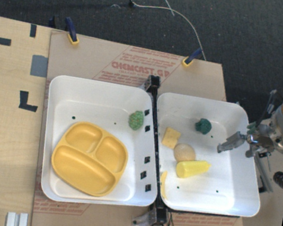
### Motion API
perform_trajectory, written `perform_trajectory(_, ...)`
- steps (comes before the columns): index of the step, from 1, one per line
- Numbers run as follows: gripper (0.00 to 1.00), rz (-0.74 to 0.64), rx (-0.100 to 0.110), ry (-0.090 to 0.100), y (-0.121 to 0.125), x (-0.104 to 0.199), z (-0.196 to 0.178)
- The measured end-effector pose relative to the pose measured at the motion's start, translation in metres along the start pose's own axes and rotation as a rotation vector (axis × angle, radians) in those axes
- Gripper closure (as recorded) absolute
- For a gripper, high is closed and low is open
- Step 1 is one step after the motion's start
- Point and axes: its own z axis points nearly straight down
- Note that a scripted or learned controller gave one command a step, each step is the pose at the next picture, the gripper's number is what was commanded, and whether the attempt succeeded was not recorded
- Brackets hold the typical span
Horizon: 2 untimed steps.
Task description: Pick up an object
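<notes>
Objects sit in your right bin (227, 196) — a dark green ball (202, 126) at upper centre, a yellow block (170, 138), a tan ball (183, 153) and a yellow piece (192, 168) below. Your gripper (231, 142) hovers at the bin's right edge — nothing in it; whether it is released or clenched, you cannot tell.

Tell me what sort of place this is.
Most likely a robotics lab bench set up for pick-up trials. Two white bins sit on a cardboard sheet held by clamps, toy-like items such as a yellow divided tray lie inside, and a gripper reaches over the right bin.
</notes>
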Motion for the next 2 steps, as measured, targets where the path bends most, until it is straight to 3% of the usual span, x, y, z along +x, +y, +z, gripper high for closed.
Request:
perform_trajectory(1,0.00,-0.004,-0.012,-0.003,0.003,0.001,-0.007)
perform_trajectory(2,0.00,-0.005,-0.009,-0.003,0.007,0.003,0.037)
